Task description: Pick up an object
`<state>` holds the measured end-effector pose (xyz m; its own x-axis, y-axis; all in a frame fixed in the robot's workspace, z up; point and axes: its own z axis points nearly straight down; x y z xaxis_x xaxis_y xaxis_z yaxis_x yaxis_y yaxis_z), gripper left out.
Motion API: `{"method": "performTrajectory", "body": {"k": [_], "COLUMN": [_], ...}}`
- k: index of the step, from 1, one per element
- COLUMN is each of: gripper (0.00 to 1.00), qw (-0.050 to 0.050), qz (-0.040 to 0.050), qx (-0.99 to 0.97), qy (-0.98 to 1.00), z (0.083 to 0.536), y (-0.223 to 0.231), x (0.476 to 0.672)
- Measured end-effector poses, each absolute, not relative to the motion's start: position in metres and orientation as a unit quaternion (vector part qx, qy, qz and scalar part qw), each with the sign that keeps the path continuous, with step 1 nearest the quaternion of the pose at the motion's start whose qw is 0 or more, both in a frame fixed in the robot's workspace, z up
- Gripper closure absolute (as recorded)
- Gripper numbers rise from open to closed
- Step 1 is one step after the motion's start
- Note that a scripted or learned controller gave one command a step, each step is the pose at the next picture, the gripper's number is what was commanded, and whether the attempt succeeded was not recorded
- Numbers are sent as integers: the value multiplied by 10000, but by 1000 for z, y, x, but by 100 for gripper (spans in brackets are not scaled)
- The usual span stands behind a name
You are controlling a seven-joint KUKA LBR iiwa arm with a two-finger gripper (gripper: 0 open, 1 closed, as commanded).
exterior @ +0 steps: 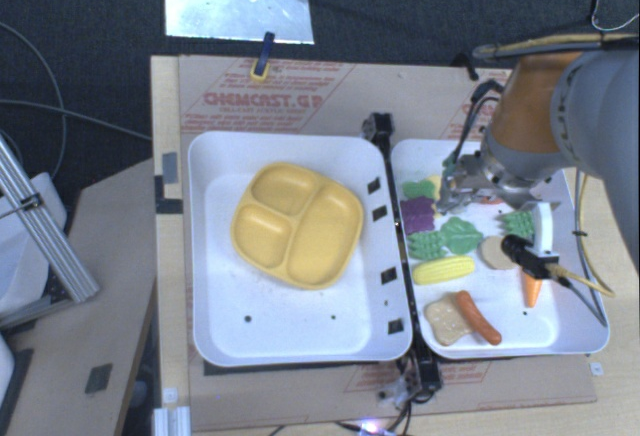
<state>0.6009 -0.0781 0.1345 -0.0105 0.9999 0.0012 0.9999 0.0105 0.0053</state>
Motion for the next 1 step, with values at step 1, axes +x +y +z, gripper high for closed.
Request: {"method": "performTrajectory", "body": {"k": [1], "gripper": [0], "qw": [6], "qz": [7], "qx": [7061], "qy": [7081], "z": [132], "y": [-82], "x": [599]}}
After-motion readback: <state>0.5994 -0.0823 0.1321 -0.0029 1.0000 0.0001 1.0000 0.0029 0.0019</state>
